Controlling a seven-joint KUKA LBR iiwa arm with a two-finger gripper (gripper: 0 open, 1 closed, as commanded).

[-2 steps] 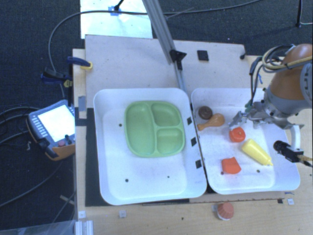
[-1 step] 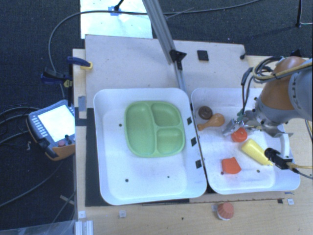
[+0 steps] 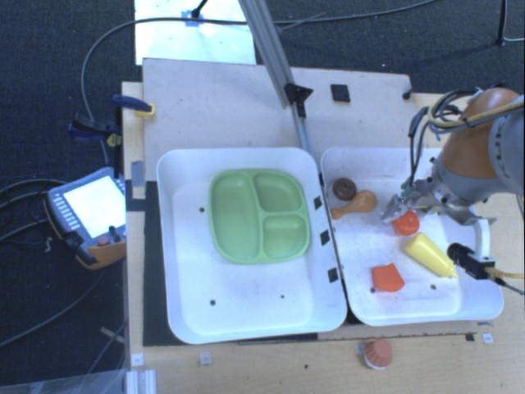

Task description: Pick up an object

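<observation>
The gripper (image 3: 399, 209) hung low in the right bin (image 3: 361, 306), just beside a small red-orange object (image 3: 406, 223) that lay on the bin floor. How its jaws stood I cannot tell (too blurred). Nothing was lifted yet; the grasp and lift remained.

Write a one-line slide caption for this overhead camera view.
Robot arm's gripper hangs over a small red object in the right bin; a green divided plate sits in the left bin.
</observation>
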